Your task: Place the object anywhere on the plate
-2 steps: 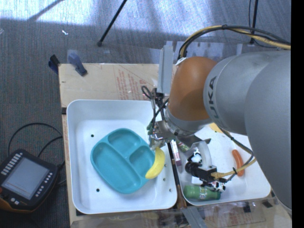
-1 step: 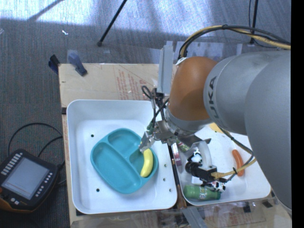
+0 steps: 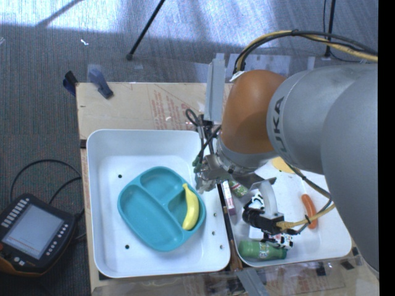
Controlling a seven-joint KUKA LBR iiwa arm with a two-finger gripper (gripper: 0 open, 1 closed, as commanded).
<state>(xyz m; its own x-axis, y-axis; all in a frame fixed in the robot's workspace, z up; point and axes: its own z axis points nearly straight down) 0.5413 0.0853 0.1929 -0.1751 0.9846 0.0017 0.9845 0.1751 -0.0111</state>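
A yellow banana [image 3: 192, 207] lies on the teal divided plate [image 3: 148, 211], along the plate's right side, its upper tip pointing at the bin's right wall. The plate rests in the left white bin [image 3: 99, 165]. My gripper [image 3: 202, 180] hangs just above the banana's upper tip, over the plate's right edge. The banana rests flat on the plate rather than hanging from the gripper. The bulky orange and grey wrist hides much of the right bin behind it.
The right bin [image 3: 333, 239] holds a green bottle [image 3: 262, 250] lying at its front, an orange stick-shaped item [image 3: 310, 210] on the right, a slim dark bar [image 3: 229, 200] by the divider, and a yellow piece [image 3: 282, 164] half hidden by the arm.
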